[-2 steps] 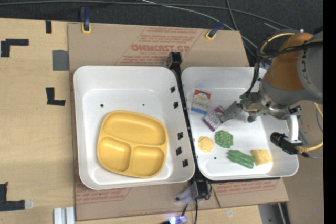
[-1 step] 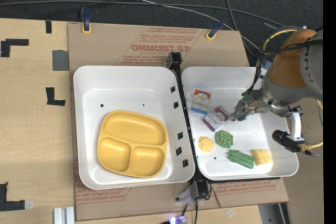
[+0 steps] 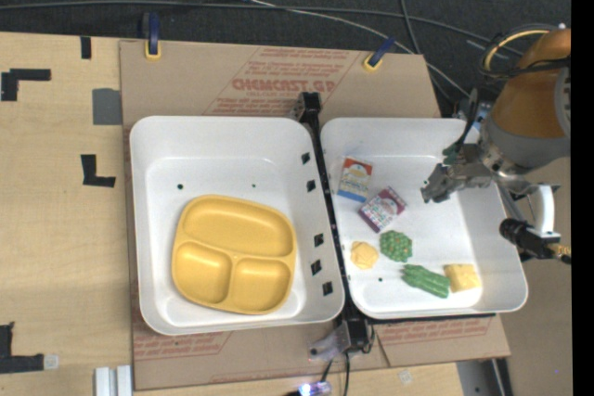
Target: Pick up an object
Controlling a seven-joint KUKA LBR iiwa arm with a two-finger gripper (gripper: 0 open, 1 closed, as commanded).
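Gripper (image 3: 438, 188) hangs over the right bin (image 3: 483, 227), near its far right side, above bare floor; nothing between the fingers, how wide they stand can't be told at this size. Risk: the items are bunched in the bin's left half and near edge, so a straight drop from here probably closes on nothing. Largest down: yellow divided tray (image 3: 233, 252) fills the left bin (image 3: 153, 153), too broad and flat to pinch. Red-white packet (image 3: 355, 178) and purple wrapper (image 3: 381, 208) lie flat, likely slip. Green pickle (image 3: 425, 280) touches the yellow block (image 3: 461, 276) by the near right corner, so a nudge may shift both. Green knobbly piece (image 3: 395, 245) and small yellow lump (image 3: 365, 254) sit close, double grab possible.
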